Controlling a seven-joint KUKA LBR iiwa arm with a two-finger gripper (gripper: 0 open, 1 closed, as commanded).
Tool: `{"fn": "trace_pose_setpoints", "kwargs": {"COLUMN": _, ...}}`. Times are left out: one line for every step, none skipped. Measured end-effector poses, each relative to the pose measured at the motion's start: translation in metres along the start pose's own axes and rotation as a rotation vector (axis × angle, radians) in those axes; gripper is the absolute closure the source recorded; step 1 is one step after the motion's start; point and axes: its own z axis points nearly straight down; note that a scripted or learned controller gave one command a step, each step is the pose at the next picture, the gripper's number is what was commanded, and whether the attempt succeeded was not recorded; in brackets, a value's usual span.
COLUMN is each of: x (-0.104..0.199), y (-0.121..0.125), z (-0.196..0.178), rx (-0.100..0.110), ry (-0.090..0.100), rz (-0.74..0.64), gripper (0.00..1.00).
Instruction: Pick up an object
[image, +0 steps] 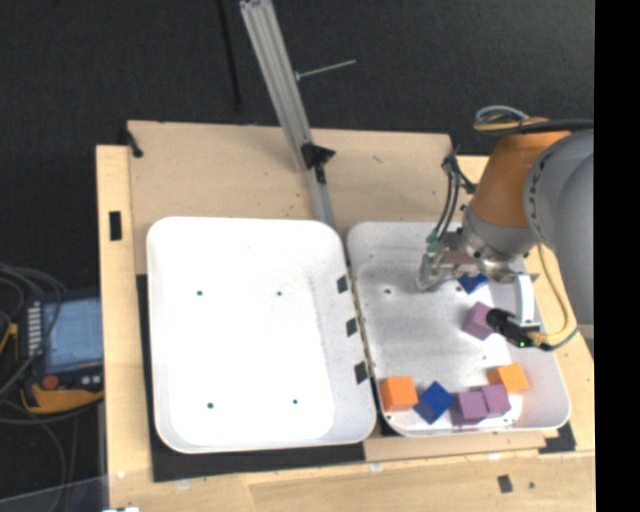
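Dark, coarse carpet-like flooring surrounds your pale wooden bench (115, 300), which carries two shallow white bins with rounded corners; take the right bin (395, 260) as your landmark, its smooth floor scuffed grey. Just beside its left wall lies the left bin (245, 330), glossy plastic, dotted with four small dark marks. Rising from the bench behind the right bin's far left corner you see a slim ribbed metal post (285, 90), leaning up and left.

Over the far half of the right bin stands the arm (560, 200), rounded grey casing with an orange band; its pincer (445, 268) hangs low near the bin floor, and you cannot tell from this view how its tips stand or whether anything sits between them. Just right of it, partly hidden under the wrist, peeks a blue block (472, 284). Nearer the right wall lies a purple cube (478, 322), tilted, beside a black cable fitting. Along the bin's near wall sit matte blocks: an orange cube (399, 392), a blue cube (434, 401) turned on a diagonal, two purple cubes (480, 404) touching side by side, and an orange block (514, 377) just behind them.
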Motion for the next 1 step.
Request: {"fn": "trace_pose_setpoints", "kwargs": {"x": 0.0021, "y": 0.0039, "z": -0.0448, "rx": -0.001, "ry": 0.002, "rz": -0.008, "gripper": 1.00}}
